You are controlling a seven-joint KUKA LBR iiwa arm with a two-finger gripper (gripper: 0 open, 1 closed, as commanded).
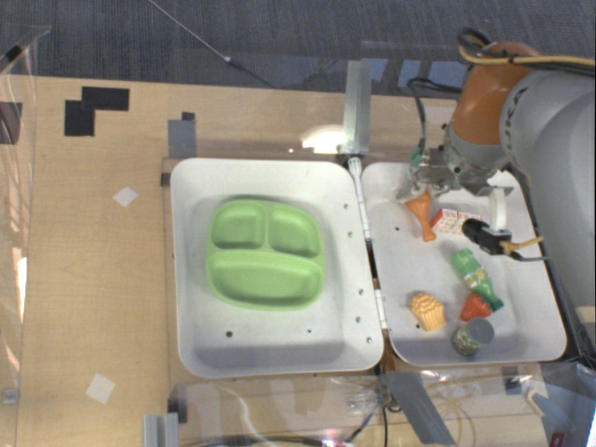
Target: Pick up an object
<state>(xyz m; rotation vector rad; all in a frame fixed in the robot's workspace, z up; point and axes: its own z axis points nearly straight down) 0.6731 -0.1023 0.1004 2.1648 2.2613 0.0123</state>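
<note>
The right bin [531,338] holds several small toys. An orange carrot-like piece [425,216] lies near its back left. Beside it is a small white and red box [451,220]. A green bottle [467,269], a red piece with a green top [481,305], a yellow ridged piece [428,311] and a round grey-green can [471,337] lie toward the front. My gripper [421,182] hangs low over the back left of this bin, right at the upper end of the orange piece. Whether it touches that piece is hidden by the wrist.
A green divided plate [266,252] lies in the left bin [186,343]. A black part with a yellow cable [487,237] hangs by the arm over the right bin. A metal post [357,110] stands behind the wall between the bins.
</note>
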